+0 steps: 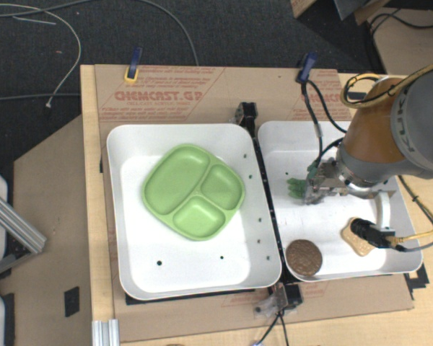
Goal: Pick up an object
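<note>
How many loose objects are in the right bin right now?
3: a small green item by the gripper, a brown disc at the near edge, a tan piece right of it. The arm may hide more.

You see two bins of smooth white plastic with a slight sheen, and a green plate of matt plastic. The board under them looks like brown printed cardboard; the arm shows smooth grey and orange casing.

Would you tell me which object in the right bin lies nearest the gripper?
The small green object, right beside the gripper; the brown disc and tan piece lie farther toward the front.
</note>
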